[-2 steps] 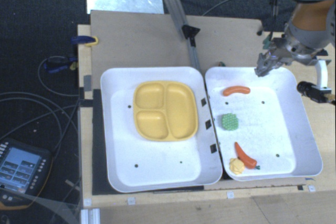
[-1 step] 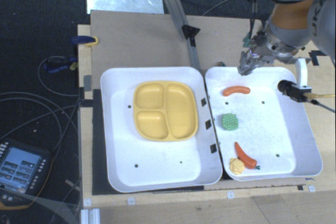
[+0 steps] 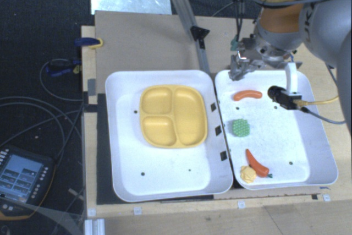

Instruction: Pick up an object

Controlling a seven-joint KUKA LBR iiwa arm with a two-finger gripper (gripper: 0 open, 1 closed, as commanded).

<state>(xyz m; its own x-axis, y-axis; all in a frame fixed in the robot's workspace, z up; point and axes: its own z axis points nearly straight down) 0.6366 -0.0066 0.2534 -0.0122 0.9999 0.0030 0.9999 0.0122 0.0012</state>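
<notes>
The toy sausage (image 3: 248, 95) lies in the right bin (image 3: 316, 146), near its far edge, just below the gripper (image 3: 240, 70). It is the object nearest to the fingers, so I judge it the likely target. It is orange-red, smooth and slightly curved, like a small hot dog. It looks like light plastic or rubber, probably a little slippery because of its round glossy skin. The best place to hold it seems the middle, with the fingers across its short width, so it does not roll or swing.

The gripper hangs above the far edge of this bin, and nothing is between its fingers. If the jaws are spread or pressed together, I cannot tell from this angle.

Lower in the same bin there is a green round object (image 3: 240, 128) with a rough, dotted surface. Near the front edge lie a toy carrot (image 3: 257, 163), thin and pointed, and beside it a small yellow lumpy object (image 3: 248, 174).

The left bin (image 3: 126, 168) holds a yellow divided plate (image 3: 172, 116) with three compartments, hard and shiny.
</notes>
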